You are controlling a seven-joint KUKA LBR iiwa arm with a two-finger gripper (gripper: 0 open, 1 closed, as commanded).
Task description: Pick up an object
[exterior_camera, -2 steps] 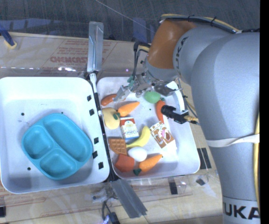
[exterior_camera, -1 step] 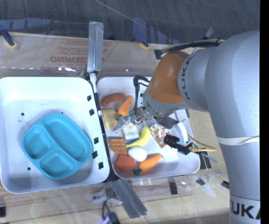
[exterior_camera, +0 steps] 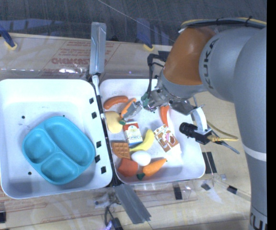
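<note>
Reaching down from the right into the right-hand bin, gripper low over the toy food at the bin's upper middle. Cannot tell whether anything sits between its tips, nor how they stand. Just beside the gripper, touching or nearly so: a small orange carrot, tilted. Just past that, toward the divider: an orange sausage lying flat, with a pale yellow round piece right below. On the gripper's other side, close under the wrist: a slim orange-red piece, upright. Slightly nearer the camera than the gripper: a small carton with a green and red label, a yellow banana leaning against it, and a flat white printed card. Farther down the same bin: a waffle, a white egg, a red-brown lump, and a larger carrot by the near wall. Well apart, across the divider in the left bin: a blue compartment tray.
</note>
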